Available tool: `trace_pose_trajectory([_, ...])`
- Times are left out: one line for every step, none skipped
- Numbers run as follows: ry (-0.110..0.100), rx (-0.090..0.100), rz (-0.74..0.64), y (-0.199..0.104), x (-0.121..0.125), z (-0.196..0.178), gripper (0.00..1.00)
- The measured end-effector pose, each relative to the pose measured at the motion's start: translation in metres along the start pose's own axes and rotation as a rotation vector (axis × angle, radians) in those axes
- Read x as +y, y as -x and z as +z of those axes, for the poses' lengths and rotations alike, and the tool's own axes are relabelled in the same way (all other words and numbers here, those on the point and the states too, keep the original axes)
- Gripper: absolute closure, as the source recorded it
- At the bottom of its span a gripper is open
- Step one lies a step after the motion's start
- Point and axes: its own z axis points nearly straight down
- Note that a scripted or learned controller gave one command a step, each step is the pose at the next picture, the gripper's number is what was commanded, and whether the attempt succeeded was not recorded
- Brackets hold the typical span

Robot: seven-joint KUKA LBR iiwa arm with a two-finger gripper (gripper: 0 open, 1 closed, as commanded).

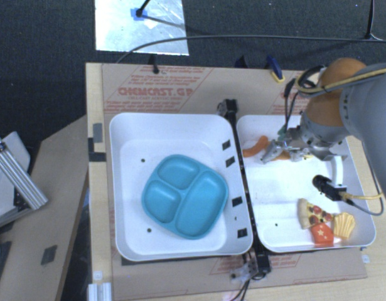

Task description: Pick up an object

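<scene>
- Grey metal fingers (272,152) of the gripper (282,150) sit low in the right bin (268,231), near its upper left corner; whether they are spread or closed cannot be told, and nothing is seen clamped between them.
- Orange curved object (258,146), the nearest thing to pick, lies on the bin floor just left of the fingertips. Its right end runs under the gripper, so contact cannot be judged.
- Arm (362,102) enters from the right, grey, with the orange band (334,89) above the wrist; it covers the bin's upper right part.
- Black connector with a yellow-tipped cable (331,190) hangs from the arm over the bin's right side.
- Toy pizza slice (310,213), a red piece (322,232) and a yellow ridged piece (344,224) lie together in the lower right corner, well apart from the gripper.
- Left bin (127,168) holds a blue divided plate (184,195) with three sections, lying flat near the middle.
- Black clips (230,162) run down the seam where the two bins meet.
- Writing: the brown board (174,93) under the bins reads "CHEMCAST" in red; smaller red lines around it are too fine to read.
- Silvery sheet (141,17) lies on the dark floor beyond the bench, with a blue tape bit (138,13) and a thin rod ending on it.
- Aluminium rail (14,174) is cut off at the left edge.
</scene>
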Motion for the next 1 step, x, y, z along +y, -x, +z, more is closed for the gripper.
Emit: trace_pose_trajectory([0.006, -0.002, -0.002, 0.0006, 0.0019, -0.014, 1.0])
